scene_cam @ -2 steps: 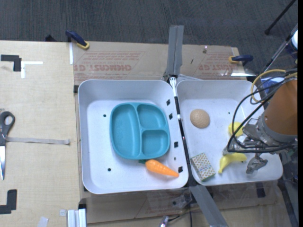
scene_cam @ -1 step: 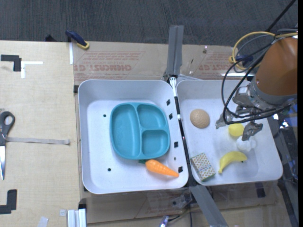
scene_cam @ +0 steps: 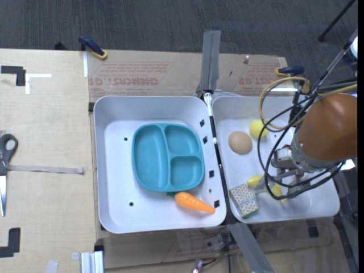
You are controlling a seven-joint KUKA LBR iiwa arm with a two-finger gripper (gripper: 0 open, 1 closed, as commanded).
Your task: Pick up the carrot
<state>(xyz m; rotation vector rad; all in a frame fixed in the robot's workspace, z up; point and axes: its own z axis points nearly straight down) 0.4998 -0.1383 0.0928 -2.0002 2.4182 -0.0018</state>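
Two white bins sit side by side on the bench. In the left bin [scene_cam: 108, 169] the carrot [scene_cam: 194, 203] lies beside the tray's [scene_cam: 168, 156] near edge, long axis roughly across the view, tip pointing right. The gripper [scene_cam: 282, 178] hangs over the right bin [scene_cam: 318, 206], so the carrot lies to its left, past the divider; its grip cannot be told.

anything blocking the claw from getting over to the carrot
The carrot lies in the left bin, beside the blue plate. The claw is over the right bin. Between them stand the bins' adjoining walls and a patterned block; going over them looks clear.
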